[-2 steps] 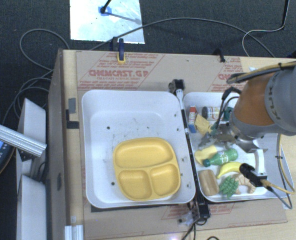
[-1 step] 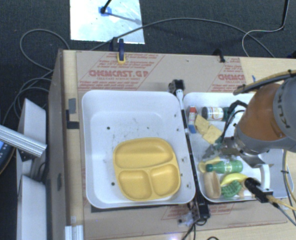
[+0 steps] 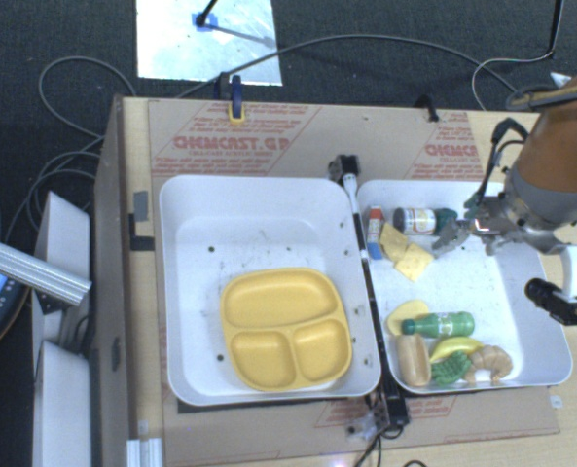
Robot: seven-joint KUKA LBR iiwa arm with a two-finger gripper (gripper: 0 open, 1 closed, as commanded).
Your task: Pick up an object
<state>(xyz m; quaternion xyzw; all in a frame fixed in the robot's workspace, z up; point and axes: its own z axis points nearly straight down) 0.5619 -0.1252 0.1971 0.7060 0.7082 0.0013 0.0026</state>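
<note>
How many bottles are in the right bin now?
2. A small clear bottle with a green cap lies near the far wall; a green plastic bottle lies in the near pile, which may hide others.

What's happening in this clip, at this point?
A grey KUKA arm with an orange band reaches in from the right over the right-hand white bin. Its pincer sits near a small jar with a green lid and a pale yellow wedge; nothing is visibly held. The left white bin holds a yellow compartment tray.
</note>
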